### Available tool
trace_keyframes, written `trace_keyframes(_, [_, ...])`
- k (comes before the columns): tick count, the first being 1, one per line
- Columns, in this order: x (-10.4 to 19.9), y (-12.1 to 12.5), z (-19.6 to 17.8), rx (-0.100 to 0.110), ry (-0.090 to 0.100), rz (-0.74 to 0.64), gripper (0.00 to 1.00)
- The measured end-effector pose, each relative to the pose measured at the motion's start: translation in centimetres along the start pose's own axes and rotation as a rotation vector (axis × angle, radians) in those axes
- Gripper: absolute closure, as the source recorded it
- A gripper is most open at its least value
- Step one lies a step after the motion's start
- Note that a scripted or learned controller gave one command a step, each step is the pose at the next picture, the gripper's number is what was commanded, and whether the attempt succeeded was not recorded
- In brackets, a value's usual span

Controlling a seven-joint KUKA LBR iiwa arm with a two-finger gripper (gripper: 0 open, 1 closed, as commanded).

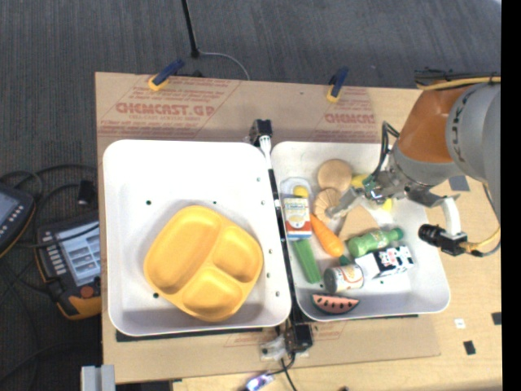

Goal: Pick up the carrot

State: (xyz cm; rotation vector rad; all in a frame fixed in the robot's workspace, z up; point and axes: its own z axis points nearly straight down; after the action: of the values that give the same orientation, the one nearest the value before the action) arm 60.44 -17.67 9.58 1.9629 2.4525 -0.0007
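The carrot (327,235) is an orange cone lying at a slant in the middle of the right bin (431,296), its thick end towards the lower right. My gripper (352,199) hangs over the bin's upper middle, just above and to the right of the carrot's thin end. It sits beside two tan round pieces (333,175). Nothing shows as held by it. The grey arm with its orange band (427,133) comes in from the right.
Around the carrot lie a small carton (295,215), a green stick (307,260), a green bottle (373,240), a can (345,278), a black-and-white carton (391,261) and a watermelon slice (335,304). A yellow divided plate (203,259) lies in the left bin (130,169).
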Motion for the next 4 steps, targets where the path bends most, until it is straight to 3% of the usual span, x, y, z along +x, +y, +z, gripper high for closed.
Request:
trace_keyframes(1, [8.5,-2.9,0.4,-0.005,-0.004,0.17,0.0])
trace_keyframes(2, [8.5,-2.8,-0.7,-0.009,-0.004,0.171,1.0])
trace_keyframes(3, [17.7,-0.1,-8.9,0.0,0.001,0.24,1.0])
trace_keyframes(4, [17.7,-0.1,-8.8,0.001,0.0,0.24,0.0])
